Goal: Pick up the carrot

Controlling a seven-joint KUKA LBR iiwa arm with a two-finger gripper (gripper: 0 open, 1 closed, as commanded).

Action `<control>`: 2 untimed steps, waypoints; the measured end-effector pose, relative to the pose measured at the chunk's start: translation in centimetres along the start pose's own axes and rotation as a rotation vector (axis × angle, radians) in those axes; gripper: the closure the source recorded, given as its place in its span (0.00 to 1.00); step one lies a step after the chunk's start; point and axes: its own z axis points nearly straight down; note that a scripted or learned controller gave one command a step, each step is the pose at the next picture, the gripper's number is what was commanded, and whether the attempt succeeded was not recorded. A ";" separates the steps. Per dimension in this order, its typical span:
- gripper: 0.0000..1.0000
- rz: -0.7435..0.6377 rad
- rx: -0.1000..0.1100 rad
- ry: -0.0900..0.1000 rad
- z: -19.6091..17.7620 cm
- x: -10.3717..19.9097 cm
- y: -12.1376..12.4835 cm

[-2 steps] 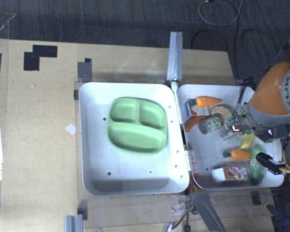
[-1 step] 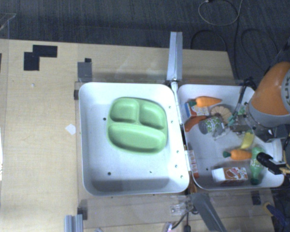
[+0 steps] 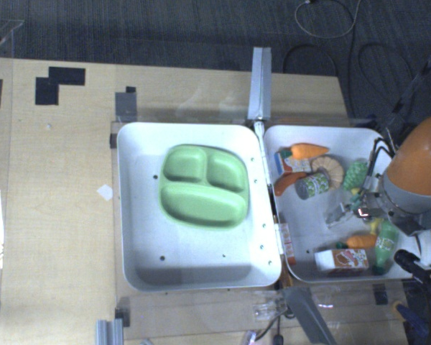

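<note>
Two white bins side by side on the bench: left bin has a green divided plate about centre, nothing else in it. Right bin is cluttered with toy food. Arm comes in from the right, orange band over the bin's right edge, gripper low over the middle-right of the bin, fingers look slightly apart with nothing between them, blurry though. Carrot lies at the top of the right bin, orange, roughly level, well apart from the gripper. Just below it a small can and a tan round piece. Green bottle near the right wall, juice box along the bottom edge.
</note>
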 end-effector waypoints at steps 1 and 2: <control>0.00 0.058 0.006 0.005 0.4 -0.9 12.4; 0.00 0.066 0.005 0.002 -6.9 3.8 11.9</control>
